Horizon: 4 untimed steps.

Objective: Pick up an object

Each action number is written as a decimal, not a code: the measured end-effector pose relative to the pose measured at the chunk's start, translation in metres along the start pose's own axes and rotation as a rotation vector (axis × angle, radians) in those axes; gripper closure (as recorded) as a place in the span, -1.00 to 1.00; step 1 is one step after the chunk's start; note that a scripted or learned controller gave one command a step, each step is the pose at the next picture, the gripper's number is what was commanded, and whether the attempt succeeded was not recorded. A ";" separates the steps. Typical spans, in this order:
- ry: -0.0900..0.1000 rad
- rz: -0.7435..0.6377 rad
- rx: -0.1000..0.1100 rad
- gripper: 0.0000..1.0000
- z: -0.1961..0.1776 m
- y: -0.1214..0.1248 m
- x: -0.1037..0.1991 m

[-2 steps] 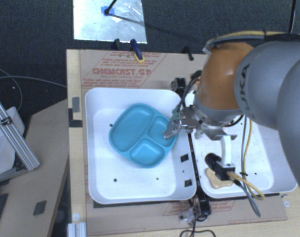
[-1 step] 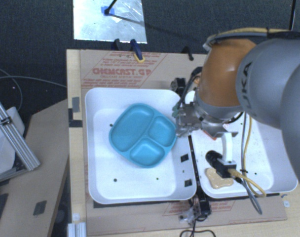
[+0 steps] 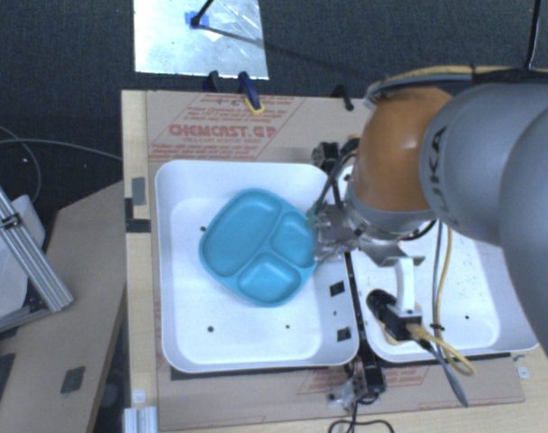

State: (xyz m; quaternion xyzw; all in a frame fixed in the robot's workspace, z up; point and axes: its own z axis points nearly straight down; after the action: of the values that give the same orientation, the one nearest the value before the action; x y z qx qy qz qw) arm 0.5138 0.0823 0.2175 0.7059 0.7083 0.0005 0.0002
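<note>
Within the left bin (image 3: pixel 179 332) we note a blue divided plate (image 3: pixel 256 246), lying flat. We cannot tell the state of the gripper (image 3: pixel 324 237) at its right rim. We advise seizing the raised rim squarely, then lifting slowly

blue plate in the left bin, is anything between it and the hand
Nothing visible does. The blue plate lies alone in the left bin, and the hand is already at the plate's right edge, beside the bin's right wall. Whether it touches the plate cannot be told.
</note>
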 end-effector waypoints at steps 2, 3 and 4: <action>0.003 -0.002 -0.013 1.00 -0.244 0.028 0.047; 0.000 -0.009 0.008 1.00 -0.157 -0.030 0.139; 0.001 -0.007 -0.002 1.00 -0.172 -0.026 0.134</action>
State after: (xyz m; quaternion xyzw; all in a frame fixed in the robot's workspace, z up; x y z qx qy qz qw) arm 0.4871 0.2161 0.3894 0.7036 0.7106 0.0015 0.0005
